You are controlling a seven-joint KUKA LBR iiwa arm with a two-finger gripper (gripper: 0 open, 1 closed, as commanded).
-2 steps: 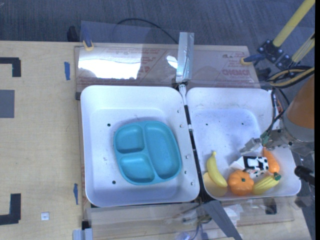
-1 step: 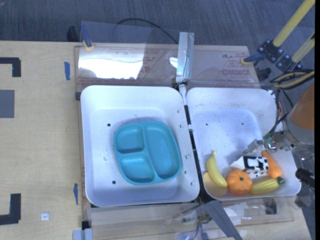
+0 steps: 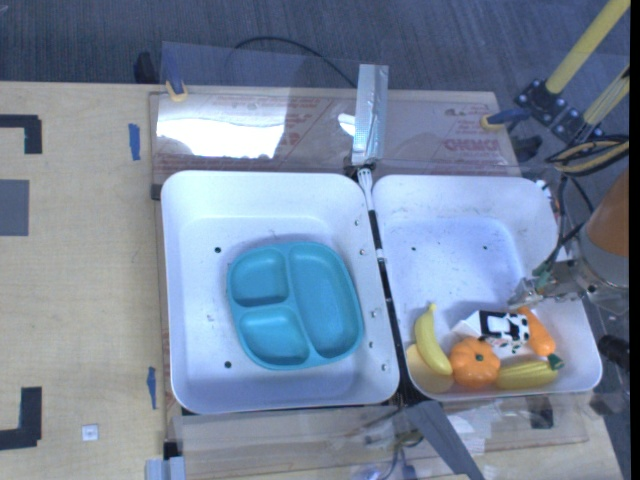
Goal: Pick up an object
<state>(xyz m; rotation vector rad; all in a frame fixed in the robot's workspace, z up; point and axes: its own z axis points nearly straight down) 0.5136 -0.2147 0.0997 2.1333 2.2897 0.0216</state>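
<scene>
- Found crowded in the near right corner of the right bin (image 3: 450,196): a banana (image 3: 430,340), an orange pumpkin toy (image 3: 474,361), a black-and-white toy (image 3: 503,328), a yellow piece (image 3: 527,372) and a small orange piece (image 3: 541,336), most of them touching.
- Judged the banana the best target: outermost on the cluster's left, with bare bin floor beside it.
- Advised against a descent into the cluster's middle; likely to wedge between toys or drag two at once.
- Recommended closing across the banana's narrow width, well off the bin wall.
- Located the gripper (image 3: 540,286) just beyond the cluster, by the bin's right wall; no toy seen in it, and whether wide or narrow could not be told.
- Noted the arm's orange band (image 3: 612,223) at the right edge.
- Noted the left bin (image 3: 195,218) holding a blue divided plate (image 3: 295,303).
- Noted a pale wooden bench (image 3: 70,268) with blue tape marks (image 3: 134,140).
- Noted a clear sheet (image 3: 260,123) behind the bins, then grey carpet (image 3: 300,8) and a yellow pole (image 3: 595,33) far right.
</scene>
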